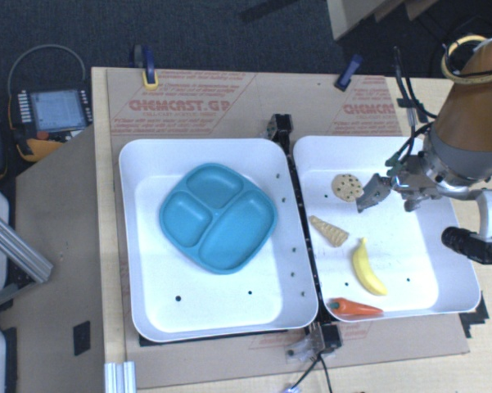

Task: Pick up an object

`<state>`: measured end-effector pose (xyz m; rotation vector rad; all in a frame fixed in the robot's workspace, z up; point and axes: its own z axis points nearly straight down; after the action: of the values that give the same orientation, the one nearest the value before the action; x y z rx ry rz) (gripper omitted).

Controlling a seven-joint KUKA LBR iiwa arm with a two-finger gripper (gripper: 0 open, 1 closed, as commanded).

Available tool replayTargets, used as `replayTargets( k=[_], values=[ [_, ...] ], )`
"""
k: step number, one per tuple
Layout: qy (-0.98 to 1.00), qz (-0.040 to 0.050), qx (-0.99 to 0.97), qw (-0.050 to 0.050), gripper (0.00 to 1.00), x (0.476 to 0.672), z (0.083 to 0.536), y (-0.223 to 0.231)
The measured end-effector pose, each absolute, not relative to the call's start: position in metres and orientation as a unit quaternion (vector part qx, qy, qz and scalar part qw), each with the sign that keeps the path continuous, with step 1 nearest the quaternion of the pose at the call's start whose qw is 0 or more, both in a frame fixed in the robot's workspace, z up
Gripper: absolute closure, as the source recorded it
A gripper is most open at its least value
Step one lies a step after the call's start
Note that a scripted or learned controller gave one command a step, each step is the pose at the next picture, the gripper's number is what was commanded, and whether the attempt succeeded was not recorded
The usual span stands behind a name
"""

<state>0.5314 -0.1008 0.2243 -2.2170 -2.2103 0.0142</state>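
The right bin (442, 297) holds a round speckled cookie (346, 187), a tan waffle cone (329, 231) lying on its side, a yellow banana (366, 268) and an orange carrot (358, 307) by the front wall. My gripper (391, 199) hangs over the upper middle of this bin, just right of the cookie. Its fingers (370, 195) stand open and apart, with nothing between them. The grey arm with its orange band (472, 113) reaches in from the right.
A blue divided plate (218, 217) lies in the middle of the left bin (147, 301). The two bins meet at a dark seam with a black clamp (280, 126) at the back. A cable runs along the arm.
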Motion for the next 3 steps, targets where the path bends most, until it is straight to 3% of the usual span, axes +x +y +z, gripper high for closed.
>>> replayTargets(
  k=[1, 3],
  values=[
    [-0.707, 0.0002, -0.707, 0.0, 0.0, 0.534, 0.231, -0.101],
    [-0.707, 0.0016, -0.708, 0.003, 0.0, 0.53, 0.146, -0.105]
  ],
)
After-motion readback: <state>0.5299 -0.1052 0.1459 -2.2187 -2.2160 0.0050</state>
